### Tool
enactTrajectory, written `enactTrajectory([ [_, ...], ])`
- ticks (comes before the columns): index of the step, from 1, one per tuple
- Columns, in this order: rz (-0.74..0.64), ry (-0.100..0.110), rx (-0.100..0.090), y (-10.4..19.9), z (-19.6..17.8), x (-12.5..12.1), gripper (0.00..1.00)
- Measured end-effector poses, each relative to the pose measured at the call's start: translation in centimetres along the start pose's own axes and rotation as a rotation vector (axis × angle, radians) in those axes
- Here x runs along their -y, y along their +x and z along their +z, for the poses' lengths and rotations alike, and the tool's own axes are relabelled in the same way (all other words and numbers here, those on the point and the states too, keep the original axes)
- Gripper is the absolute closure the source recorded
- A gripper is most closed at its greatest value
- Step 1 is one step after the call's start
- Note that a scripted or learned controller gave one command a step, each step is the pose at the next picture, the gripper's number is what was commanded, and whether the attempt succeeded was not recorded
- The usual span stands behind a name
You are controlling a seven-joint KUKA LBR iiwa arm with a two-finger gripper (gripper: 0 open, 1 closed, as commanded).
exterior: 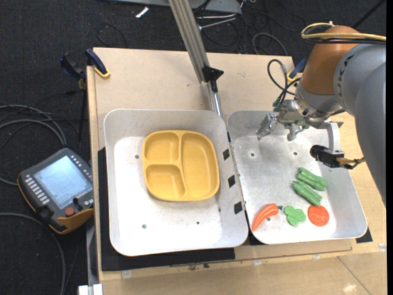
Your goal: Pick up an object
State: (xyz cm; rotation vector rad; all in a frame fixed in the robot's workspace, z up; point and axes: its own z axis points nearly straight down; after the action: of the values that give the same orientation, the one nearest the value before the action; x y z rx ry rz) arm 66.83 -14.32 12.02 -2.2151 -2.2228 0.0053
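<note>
Grey-fingered gripper [279, 129] spread open, grasping nothing, poised over the right bin's [264, 165] far end. Lying near that bin's front: green pods [309, 185], orange carrot [264, 214], broccoli [295, 216], red tomato [318, 216]. Resting in left bin [123, 183]: yellow divided plate [181, 165].

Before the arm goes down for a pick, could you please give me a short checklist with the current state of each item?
1. Gripper carries nothing: ok, fingers open.
2. Targets in right bin: ok; carrot, broccoli, tomato, green pods.
3. Gripper above a target: not ok, it sits at the bin's far end.
4. Targets spaced for fingers: cannot tell, they cluster.
5. Yellow tray clear of path: ok, left bin.
</note>
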Motion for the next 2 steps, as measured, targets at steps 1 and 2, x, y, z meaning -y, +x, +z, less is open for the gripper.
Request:
enactTrajectory([
  [1,0.0,-0.008,0.002,0.0,-1.4,-0.2,1.0],
  [2,0.004,-0.013,0.002,-1.0,-6.8,-0.6,1.0],
])
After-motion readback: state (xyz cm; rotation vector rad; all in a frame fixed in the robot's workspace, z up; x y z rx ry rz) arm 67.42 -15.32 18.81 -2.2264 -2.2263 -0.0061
